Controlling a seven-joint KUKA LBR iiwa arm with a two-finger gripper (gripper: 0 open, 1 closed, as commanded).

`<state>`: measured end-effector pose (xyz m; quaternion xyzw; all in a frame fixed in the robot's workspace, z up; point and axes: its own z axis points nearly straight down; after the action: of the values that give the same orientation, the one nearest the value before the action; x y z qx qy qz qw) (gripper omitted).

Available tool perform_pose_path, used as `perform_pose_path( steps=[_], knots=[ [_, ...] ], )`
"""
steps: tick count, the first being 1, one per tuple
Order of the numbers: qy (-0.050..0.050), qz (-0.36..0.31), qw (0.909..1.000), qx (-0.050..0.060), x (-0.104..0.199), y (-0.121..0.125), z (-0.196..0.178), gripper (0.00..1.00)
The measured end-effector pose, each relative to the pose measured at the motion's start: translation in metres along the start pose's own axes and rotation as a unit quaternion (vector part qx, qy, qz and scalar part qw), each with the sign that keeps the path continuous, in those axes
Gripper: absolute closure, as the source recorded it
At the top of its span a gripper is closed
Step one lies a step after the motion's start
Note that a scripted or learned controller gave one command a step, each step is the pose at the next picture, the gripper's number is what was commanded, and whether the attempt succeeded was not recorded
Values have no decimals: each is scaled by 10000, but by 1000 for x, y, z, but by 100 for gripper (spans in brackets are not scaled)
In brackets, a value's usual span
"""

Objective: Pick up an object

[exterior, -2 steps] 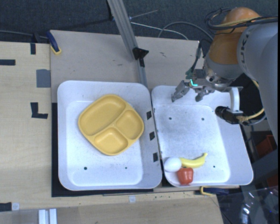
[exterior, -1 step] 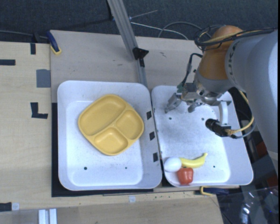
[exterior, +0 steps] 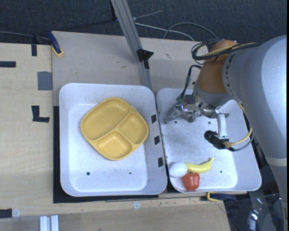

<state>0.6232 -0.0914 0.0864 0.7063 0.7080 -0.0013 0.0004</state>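
Hand (exterior: pixel 179 110) over right white bin (exterior: pixel 241 177), metal fingers apparently spread with nothing between; well below it, at the bin's near edge, yellow plastic banana (exterior: pixel 201 165), white egg (exterior: pixel 178 169), red pepper (exterior: pixel 191 181).

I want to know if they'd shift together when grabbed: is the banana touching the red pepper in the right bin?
Touching. The camera view shows the banana lying right against the top of the red pepper, with no white bin floor visible between them.

Yellow tray (exterior: pixel 114 128), yellow banana (exterior: pixel 201 166), white egg (exterior: pixel 178 169), red pepper (exterior: pixel 191 180).
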Motion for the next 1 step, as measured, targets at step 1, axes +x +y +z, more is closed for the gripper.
perform_pose_path(
  steps=[1],
  knots=[
    [10,-5,10000,2,1,0,-12,100]
  ],
)
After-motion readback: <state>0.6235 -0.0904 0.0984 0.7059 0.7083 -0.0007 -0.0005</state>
